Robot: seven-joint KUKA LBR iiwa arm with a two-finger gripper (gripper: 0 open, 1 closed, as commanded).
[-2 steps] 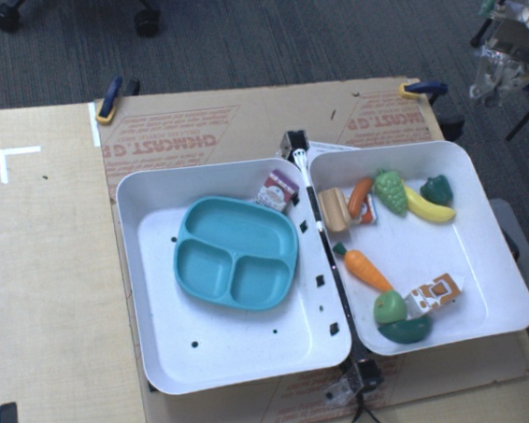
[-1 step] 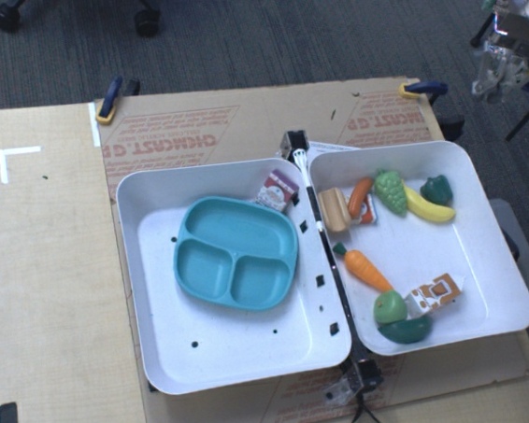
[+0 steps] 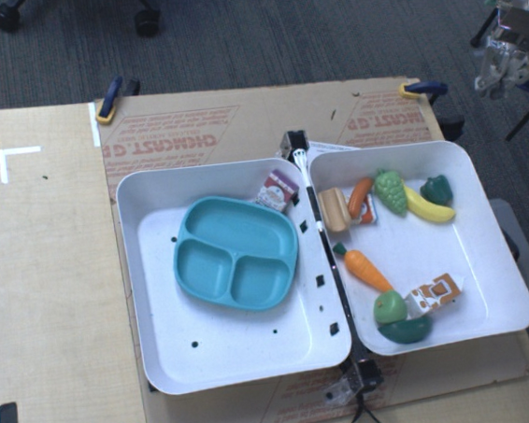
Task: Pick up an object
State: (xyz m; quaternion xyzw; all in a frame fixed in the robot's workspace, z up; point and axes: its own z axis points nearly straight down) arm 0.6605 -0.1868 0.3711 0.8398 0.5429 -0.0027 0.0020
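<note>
While the gripper [image 3: 502,40] hangs blurred beyond the right bin's [image 3: 487,319] far right corner, well apart from every toy and holding nothing, how it is set cannot be told. A yellow banana [image 3: 430,204] lies near the right bin's far edge, beside green grapes [image 3: 391,192]. It looks like light, stiff, smooth plastic; gripping across its curved middle seems safest.

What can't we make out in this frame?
- Gripper, camera view: blurred and cut by the right edge, so its finger state is unreadable.
- Small packet behind the teal tray: label too small to read.
- Dark green item under the green apple: partly covered, identity unclear.
</note>
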